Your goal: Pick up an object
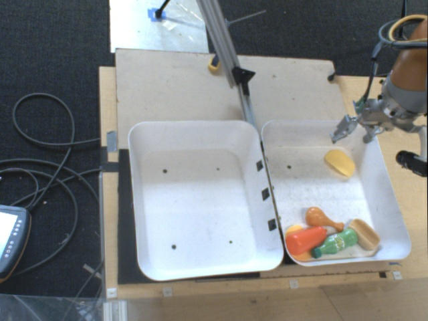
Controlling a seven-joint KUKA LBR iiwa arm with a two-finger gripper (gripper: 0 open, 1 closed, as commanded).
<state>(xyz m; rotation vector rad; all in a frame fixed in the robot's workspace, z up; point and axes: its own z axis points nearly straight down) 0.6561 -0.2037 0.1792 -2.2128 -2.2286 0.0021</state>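
1. The left bin [200,199] sits on the worktop [167,85].
2. In the right bin [384,179], a yellow piece [340,162] lies alone, long axis slanting down-right.
3. The tool [354,131], fingers spread and holding nothing, hovers just above-right of it.

You see two white bins [200,139], their floors marked with small dark dots, on a pale tan bench [167,79] set over black carpet [53,45]. In the right-hand bin lie a yellow piece [340,162], an orange drumstick [321,217], a red-orange carrot [306,237], a green bottle [336,243] and a tan bun [365,233]. Your grey arm [401,99] wears an orange band [409,72], and black cables [40,146] loop at left.
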